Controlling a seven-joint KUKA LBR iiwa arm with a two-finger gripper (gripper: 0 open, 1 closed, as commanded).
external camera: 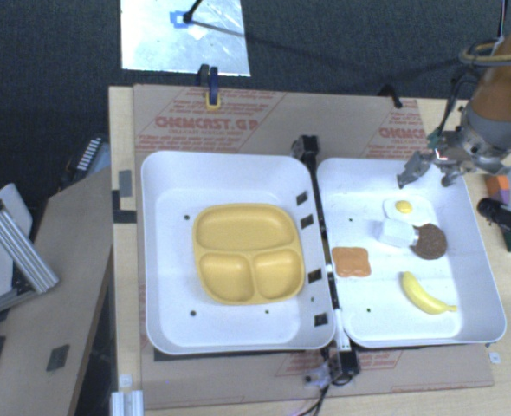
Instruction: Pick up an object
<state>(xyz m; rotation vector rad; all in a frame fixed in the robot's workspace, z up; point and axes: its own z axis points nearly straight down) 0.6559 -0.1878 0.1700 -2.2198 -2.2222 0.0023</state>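
Two white bins side by side, touching along a black hinge strip. One yellow tray, five small items, one gripper.

Left bin (164,319): holds one yellow divided tray (241,251), three compartments, lying flat near the bin's middle; nothing seen in its compartments.

Right bin (476,319): holds five items, all loose on the floor. Orange toast slice (352,262) at the left, close to the hinge side. White block (394,232) further right, toward the middle. Fried egg (404,207) just beyond it on the far side, touching or nearly touching the block. Brown round patty (430,241) right of the block, pressed against it. Yellow banana (425,294) nearest, lying slanted, apart from the rest.

Gripper (432,171) at the far right corner of the right bin, above the rim area, fingers spread apart, nothing between them. Well clear of the egg, the closest item. Orange band of arm (501,94) above.
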